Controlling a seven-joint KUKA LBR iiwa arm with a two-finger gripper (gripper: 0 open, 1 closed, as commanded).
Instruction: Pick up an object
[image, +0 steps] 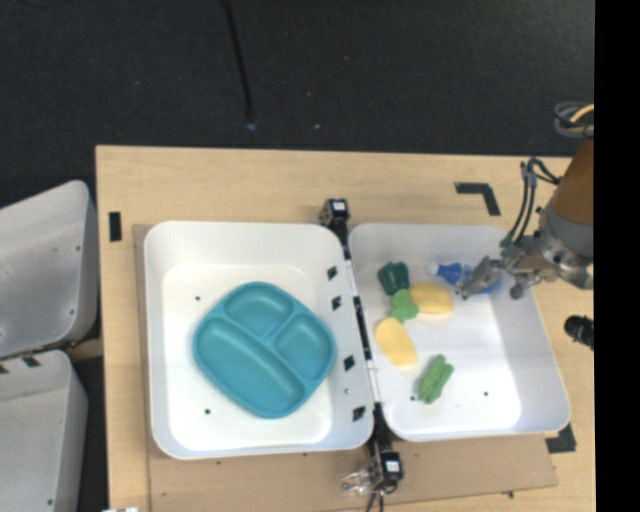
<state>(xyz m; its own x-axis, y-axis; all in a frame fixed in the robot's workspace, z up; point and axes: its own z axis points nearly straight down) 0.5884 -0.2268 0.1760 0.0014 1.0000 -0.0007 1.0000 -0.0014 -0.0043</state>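
- Reaching into the right-hand shallow white bin, my gripper hangs low at its far side; fingers look parted, nothing between them.
- Just beside the tips lies a small blue plastic piece; slightly nearer the camera, a pale yellow oval piece.
- I judge this the approach step: next I must centre over one piece, descend, then close.

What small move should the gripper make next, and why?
Probably ease left and down onto the blue object. The gripper hangs over the right bin just right of it, nothing visibly between its fingers, and that piece is the nearest.
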